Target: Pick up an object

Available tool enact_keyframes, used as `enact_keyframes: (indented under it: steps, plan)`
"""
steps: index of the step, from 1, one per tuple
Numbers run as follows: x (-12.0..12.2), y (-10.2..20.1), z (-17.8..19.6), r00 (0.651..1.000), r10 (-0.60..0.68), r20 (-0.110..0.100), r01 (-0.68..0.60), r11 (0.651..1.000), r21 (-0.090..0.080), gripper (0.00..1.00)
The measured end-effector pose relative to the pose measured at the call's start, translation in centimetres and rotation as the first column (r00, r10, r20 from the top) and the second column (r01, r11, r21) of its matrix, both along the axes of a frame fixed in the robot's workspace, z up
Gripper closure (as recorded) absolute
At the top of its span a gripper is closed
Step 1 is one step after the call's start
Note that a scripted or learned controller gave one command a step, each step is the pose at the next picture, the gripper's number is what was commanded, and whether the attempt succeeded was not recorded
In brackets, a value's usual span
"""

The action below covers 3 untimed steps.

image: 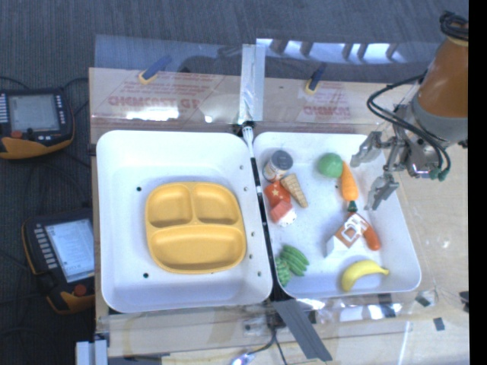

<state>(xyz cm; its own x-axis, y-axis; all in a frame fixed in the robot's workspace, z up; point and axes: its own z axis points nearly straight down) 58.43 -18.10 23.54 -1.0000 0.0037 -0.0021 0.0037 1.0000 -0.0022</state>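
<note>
Camera view: looks down at a slant on two shallow white bins side by side; the grey arm with the orange band [445, 74] reaches in from the right so that its wrist hangs over the right bin [403, 238], where all the loose toys lie.
Gripper: the two-finger gripper [374, 170] hovers above the upper right part of that bin; its fingers [383, 189] are spread apart and released, with nothing between them; I judge this as a pose for descending on a target.
Nearest candidate: a slim orange plastic carrot [348, 181] lies just beside the fingers on their left, long axis roughly up and down the picture; a narrow shape suits a two-finger pinch.
Beyond it: a round green ball-like toy [329, 164] touches or nearly touches the carrot's top end; crowding there could foul a finger.
Below the fingers: a small white toy house with an orange roof [348, 233], apart from the tips.
Further below: a curved yellow plastic banana [361, 273] near the bin's lower wall.
Far left of the fingers: a yellow three-compartment plastic tray [196, 226] sits alone in the left bin [122, 204]; well apart, likely a drop place rather than a target.
Task state: nothing lifted yet; the pick is not begun.
</note>
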Motion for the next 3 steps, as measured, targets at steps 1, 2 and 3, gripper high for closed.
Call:
enact_keyframes:
  steps: [1,2,3]
  plan:
    - [2.6,0.1,-14.5,0.995,-0.099,0.012,0.099,0.995,0.0,0.0]
    - [-0.2,1.9,-14.4,0.995,-0.103,0.013,0.103,0.995,-0.003,0.0]
    - [-9.6,0.7,-14.4,0.991,-0.13,0.013,0.13,0.991,-0.002,0.0]
